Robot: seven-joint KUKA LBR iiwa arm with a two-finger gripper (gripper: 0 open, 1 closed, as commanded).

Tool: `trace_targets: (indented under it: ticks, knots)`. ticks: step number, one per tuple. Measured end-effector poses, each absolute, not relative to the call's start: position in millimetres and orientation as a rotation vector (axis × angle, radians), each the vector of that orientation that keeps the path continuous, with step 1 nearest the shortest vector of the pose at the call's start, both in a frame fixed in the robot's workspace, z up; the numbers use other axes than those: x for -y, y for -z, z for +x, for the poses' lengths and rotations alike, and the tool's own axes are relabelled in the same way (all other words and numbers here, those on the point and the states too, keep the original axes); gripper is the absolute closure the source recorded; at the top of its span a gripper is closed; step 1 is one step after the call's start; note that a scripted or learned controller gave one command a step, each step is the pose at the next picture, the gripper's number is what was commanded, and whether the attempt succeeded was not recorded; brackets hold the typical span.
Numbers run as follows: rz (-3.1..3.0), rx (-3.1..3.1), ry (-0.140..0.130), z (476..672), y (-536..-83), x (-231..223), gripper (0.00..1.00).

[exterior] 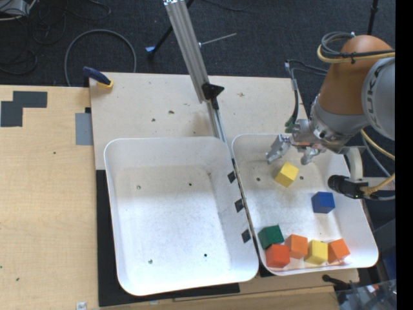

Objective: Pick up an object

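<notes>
At the far left of the frame lies a pale wooden board (39,192) with dark grey patches, and no writing on it can be read. Next to it, in the lower middle, sits the left white bin (122,173); its floor carries only a few dark specks. A slanted aluminium bar (191,50) runs from the top centre down toward the seam between the bins, topped by a small checkered tag with no legible text.

The right white bin (368,228) holds all the blocks. Along its lower edge sit a green cube (271,235), a red cube (277,255), an orange cube (297,245), a yellow cube (317,251) and another orange cube (338,250), crowded together and touching. A blue cube (323,202) stands apart, higher up. A tilted yellow block (286,174) lies in the bin's upper part, just below the gripper (294,148).

The gripper hangs at the upper part of the right bin with its fingers spread wide and nothing between them. The step in hand looks like the approach to a grasp, most likely on the tilted yellow block. The next move would call for lowering so the fingers straddle that block, then closing. Faint lettering on the arm's grey casing at the far right is too cut off to read.
</notes>
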State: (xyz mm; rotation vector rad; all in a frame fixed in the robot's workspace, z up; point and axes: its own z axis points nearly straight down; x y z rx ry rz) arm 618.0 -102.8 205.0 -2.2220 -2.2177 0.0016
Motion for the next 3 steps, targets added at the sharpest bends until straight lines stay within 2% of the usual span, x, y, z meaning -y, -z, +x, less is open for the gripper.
trace_targets:
  ticks: [1, 2, 3]
  knots:
    - [-2.218, 2.213, -0.012, 616.6, -110, 144, 0.0]
    - [-2.222, 2.223, 0.0, 637.5, -90, 137, 0.0]
    - [-2.224, 2.22, -0.001, 636.4, -101, 138, 1.0]
